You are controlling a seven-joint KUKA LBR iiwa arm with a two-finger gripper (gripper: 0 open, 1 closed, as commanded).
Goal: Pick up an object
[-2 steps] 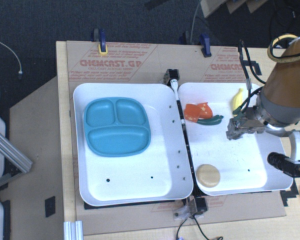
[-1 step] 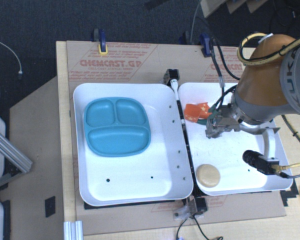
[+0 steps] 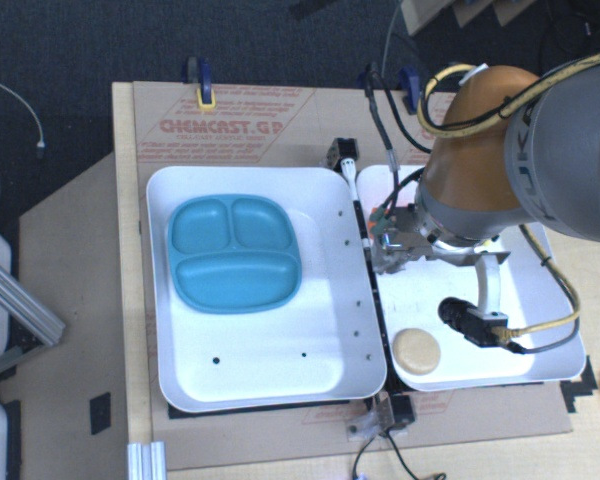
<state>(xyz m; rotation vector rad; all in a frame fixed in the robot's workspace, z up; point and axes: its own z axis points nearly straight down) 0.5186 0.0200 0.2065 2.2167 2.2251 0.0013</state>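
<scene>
A blue divided plate (image 3: pixel 236 252) lies in the left white bin (image 3: pixel 270 368), toward its back left. A round tan puck-like object (image 3: pixel 417 350) sits at the front left corner of the right white bin (image 3: pixel 520 368). My gripper (image 3: pixel 388 240) hangs low over the left side of the right bin, close to the wall between the bins, behind the tan object and apart from it. The big grey arm with its orange band (image 3: pixel 480 138) covers most of the right bin's back half and hides the gripper's lower end.
A black fitting with a yellow cable (image 3: pixel 477 323) juts from the arm over the right bin, just right of the tan object. Clamps and cables line the bench's back edge (image 3: pixel 205 88). The cardboard bench top surrounds both bins.
</scene>
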